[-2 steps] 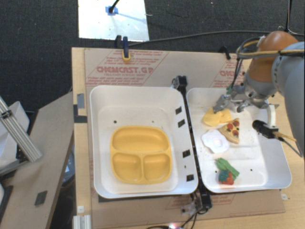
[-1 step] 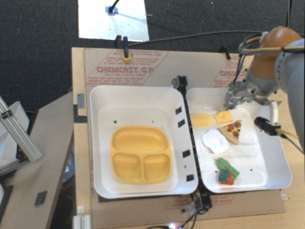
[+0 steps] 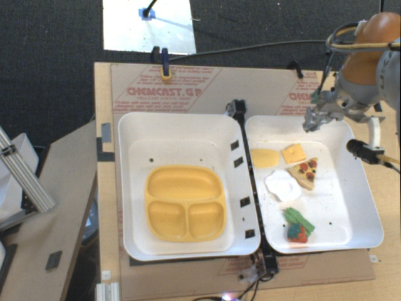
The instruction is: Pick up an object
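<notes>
The right bin (image 3: 360,196) holds several toy foods: a pale yellow oval piece (image 3: 264,158), a yellow cheese square (image 3: 293,153), a pizza slice (image 3: 307,172), a white fried-egg shape (image 3: 283,185) and a green and red vegetable piece (image 3: 297,225). My gripper (image 3: 311,123) hangs over the bin's far edge, above and to the right of the cheese square, apart from every item. Nothing shows between its fingers.
The left bin (image 3: 135,137) holds a yellow divided tray (image 3: 185,202). A black clip strip (image 3: 244,174) runs between the two bins. The arm's orange band (image 3: 374,30) and grey wrist stand at the upper right. A white sheet (image 3: 149,16) lies beyond the bench.
</notes>
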Action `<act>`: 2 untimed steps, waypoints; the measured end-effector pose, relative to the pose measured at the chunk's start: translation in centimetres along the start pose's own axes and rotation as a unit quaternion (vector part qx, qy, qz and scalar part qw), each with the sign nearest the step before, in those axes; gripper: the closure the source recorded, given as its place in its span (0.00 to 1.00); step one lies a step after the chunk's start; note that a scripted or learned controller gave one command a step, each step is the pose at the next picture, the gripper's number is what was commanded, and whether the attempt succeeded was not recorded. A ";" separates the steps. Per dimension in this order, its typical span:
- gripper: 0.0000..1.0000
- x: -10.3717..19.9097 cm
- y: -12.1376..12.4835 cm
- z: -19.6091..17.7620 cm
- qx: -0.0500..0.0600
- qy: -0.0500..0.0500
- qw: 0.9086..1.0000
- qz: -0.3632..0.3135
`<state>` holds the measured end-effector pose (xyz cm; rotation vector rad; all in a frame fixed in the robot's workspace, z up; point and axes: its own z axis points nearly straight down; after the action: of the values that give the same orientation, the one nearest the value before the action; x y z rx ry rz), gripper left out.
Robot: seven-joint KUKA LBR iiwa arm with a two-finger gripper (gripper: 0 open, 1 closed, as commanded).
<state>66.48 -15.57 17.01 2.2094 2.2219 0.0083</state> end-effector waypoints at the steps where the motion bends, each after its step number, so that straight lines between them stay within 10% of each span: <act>1: 1.00 -0.1 -0.1 -4.5 0.001 0.000 1.000 0.000; 2: 1.00 -0.1 0.0 -8.4 0.002 0.000 1.000 0.000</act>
<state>66.45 -15.65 25.40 2.2107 2.2243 0.0055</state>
